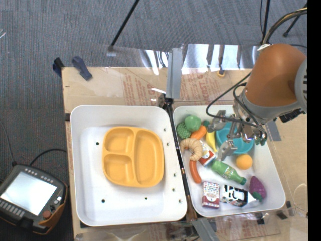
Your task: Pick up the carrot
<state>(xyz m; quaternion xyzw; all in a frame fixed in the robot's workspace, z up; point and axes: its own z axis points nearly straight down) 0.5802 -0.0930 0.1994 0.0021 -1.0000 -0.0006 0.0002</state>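
Carrot (199, 132) crowded between broccoli (182, 130) and banana (211, 140); claw (226, 145) just beside, state unclear.

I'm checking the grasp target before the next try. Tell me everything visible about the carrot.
The carrot is a small orange toy, smooth and plastic-looking, lying at a slant in the right bin near its upper left. Its upper end lies by a green ball; the croissant lies against its lower end and a banana is beside it. The gripper is to its right, not on it.

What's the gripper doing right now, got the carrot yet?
Gripper: over the right bin, above the blue bowl; open or closed cannot be told. Carrot lies in the bin, not held.
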